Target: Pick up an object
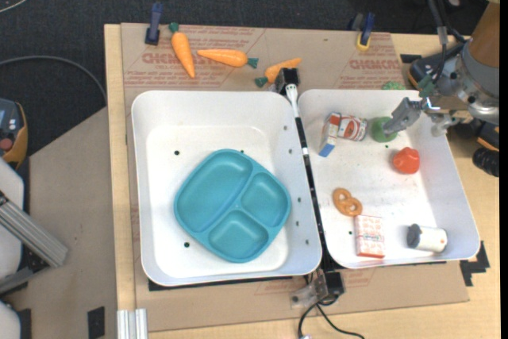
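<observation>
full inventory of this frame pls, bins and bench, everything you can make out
left bin: 1, white, left half of bench
right bin: 1, white, right half of bench
divided plate: 1, teal, three compartments, in left bin
can: 1, red and white, lying on its side, far part of right bin
green object: 1, green, right of the can, at the pincer; identity unclear
red object: 1, red-orange, roundish, right bin middle
pretzel: 1, orange-brown, right bin
small box: 1, red and white, near edge of right bin
cylinder: 1, white with dark end, lying right of the box
carrots: 3, orange, on cardboard behind the bins
clamps: 2, blue, far edge of board
arm: 1, grey, from right
pincer: 1, grey, over far part of right bin
</observation>
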